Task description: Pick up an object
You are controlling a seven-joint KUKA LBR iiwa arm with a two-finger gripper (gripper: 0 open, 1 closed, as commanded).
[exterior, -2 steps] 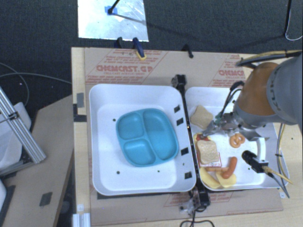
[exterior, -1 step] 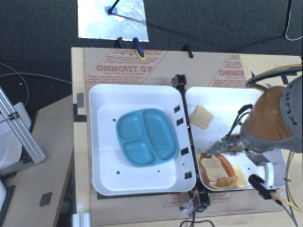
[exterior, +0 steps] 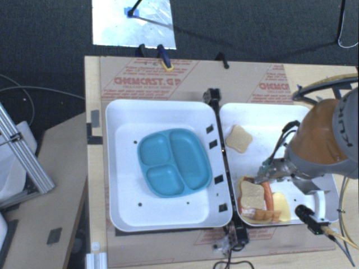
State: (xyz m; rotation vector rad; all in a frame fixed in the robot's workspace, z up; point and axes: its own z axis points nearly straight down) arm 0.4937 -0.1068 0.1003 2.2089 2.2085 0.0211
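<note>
Down in the right bin [exterior: 314, 112], the gripper [exterior: 263, 178] sits low over food crowded into the near left corner: a bread slice [exterior: 252, 195], a sausage [exterior: 268, 195] and a yellow piece [exterior: 282, 210]. Whether the jaws are apart cannot be told. Another bread piece [exterior: 239, 138] lies apart, with open floor behind it. The left bin [exterior: 126, 119] holds a blue divided plate [exterior: 174, 162]. The board [exterior: 185, 74] beneath reads CHEMCAST GP

bins [exterior: 129, 128]: glossy white plastic | divided plate [exterior: 174, 162]: smooth blue plastic | bench [exterior: 185, 74]: printed brown paper
</note>
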